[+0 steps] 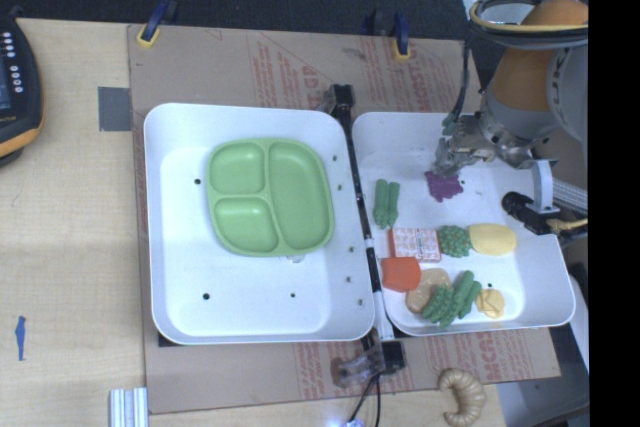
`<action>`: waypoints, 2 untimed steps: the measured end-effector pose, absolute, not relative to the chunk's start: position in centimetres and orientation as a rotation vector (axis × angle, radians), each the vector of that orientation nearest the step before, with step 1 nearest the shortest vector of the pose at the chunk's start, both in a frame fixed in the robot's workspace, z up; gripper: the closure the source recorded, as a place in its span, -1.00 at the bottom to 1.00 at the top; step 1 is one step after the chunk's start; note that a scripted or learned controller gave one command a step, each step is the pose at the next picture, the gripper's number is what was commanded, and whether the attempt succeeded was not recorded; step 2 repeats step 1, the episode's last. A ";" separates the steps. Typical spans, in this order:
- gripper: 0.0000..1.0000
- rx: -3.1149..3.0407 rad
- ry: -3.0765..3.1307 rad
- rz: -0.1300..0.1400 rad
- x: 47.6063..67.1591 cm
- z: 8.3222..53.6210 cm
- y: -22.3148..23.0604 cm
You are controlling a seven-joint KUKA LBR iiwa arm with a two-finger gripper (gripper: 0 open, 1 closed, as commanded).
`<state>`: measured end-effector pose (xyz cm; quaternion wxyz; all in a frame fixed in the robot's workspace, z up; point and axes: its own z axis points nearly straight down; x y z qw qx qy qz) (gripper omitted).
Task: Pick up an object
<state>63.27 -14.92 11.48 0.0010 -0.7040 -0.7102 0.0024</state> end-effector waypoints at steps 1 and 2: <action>-1.00 -2.210 -2.230 0.009 63.3 11.4 -14.9; -1.00 -2.210 -2.230 0.009 63.3 11.4 -14.9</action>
